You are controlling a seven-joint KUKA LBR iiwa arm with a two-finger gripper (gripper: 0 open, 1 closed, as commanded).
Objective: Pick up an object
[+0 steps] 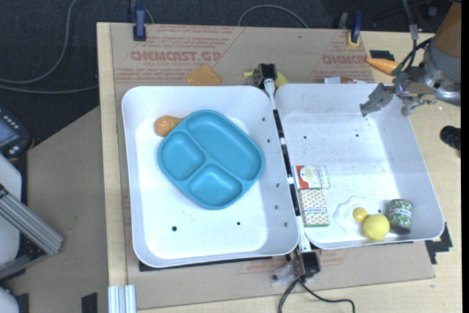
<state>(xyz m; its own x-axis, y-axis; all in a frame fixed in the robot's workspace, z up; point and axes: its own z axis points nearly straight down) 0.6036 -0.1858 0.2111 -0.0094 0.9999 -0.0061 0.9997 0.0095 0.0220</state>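
The hand (385, 97), fingers spread and empty, hangs at the right bin's (344, 124) upper right; the yellow lemon (377, 226) lies toward the frame's bottom, near the lower-right corner.

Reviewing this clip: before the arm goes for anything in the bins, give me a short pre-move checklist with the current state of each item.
1. Pincer free of any object: ok, nothing shows between its tips as it hangs over the right bin's far edge.
2. Targets in the right bin: ok, a yellow ball, a green can and two small cartons lie along the near side.
3. Space around the ball: not ok, it sits close to the can and a white fried-egg toy.
4. Cartons clear of the wall: not ok, they lie against the divider.
5. Left bin: ok, a blue divided plate with an orange item at its far edge.
6. Finger opening: cannot tell.
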